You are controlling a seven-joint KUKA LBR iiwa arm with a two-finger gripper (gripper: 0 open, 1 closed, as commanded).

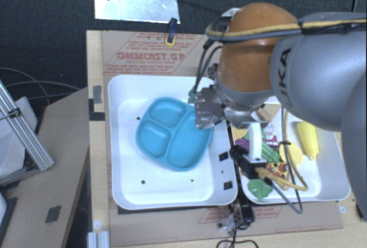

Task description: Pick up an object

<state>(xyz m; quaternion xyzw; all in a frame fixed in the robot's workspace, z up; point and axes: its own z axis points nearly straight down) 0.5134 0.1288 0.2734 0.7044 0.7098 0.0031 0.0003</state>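
Note:
A blue divided plate (172, 138) lies in the left white bin (129, 184), tilted toward the bin's right side. My gripper (202, 118) hangs over the plate's upper right rim, close to the wall between the bins; the big orange-banded wrist hides most of it. In the right bin (335, 187) lie a yellow corn cob (307, 138), a yellow banana-like piece (293, 154), green toy vegetables (259, 188), a purple piece (243, 142) and a pizza-slice toy (279, 170). I see nothing between the gripper's tips.
The arm's grey body covers the upper part of the right bin. A cardboard sheet (152, 52) lies behind the bins, with a blue-and-yellow clip (171, 32) on its far edge. A metal frame (23, 132) stands at the left.

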